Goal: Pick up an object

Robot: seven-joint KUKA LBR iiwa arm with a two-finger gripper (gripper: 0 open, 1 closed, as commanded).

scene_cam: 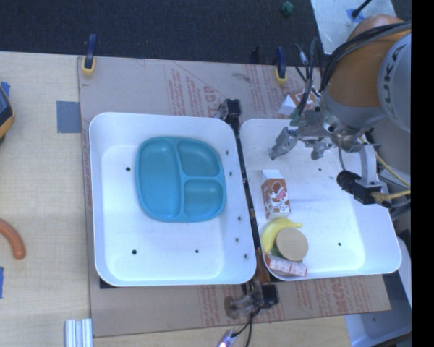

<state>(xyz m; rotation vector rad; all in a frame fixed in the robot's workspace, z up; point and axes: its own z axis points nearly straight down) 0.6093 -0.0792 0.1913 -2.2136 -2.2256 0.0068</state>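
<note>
- Broadly, the bench [36, 194] carries two white bins side by side, with the grey-and-orange arm [369, 63] reaching over the right bin's far edge.
- Next in size, the left bin [108, 194] holds a blue divided plate [181, 179] lying flat near its middle.
- The right bin [347, 244] holds the likely targets, all clustered along its left edge and near-left corner.
- The gripper [298, 144] hangs above the right bin's far-left part, well apart from the cluster; I cannot tell how it is set, and nothing shows in its grasp.
- A small carton [275, 196] lies flat by the left edge; it looks light, stiff and boxy, so a grip across its narrow sides seems the surest choice.
- A banana [273, 232] curves around a round tan disc [291, 245] at the near-left corner; both look smooth and crowded together, probably awkward to pinch.
- A small wrapped bar [286, 267] rests against the near edge, touching the disc.
- Outside the bins, a sausage [9, 238] lies near the bench's left edge.
</note>
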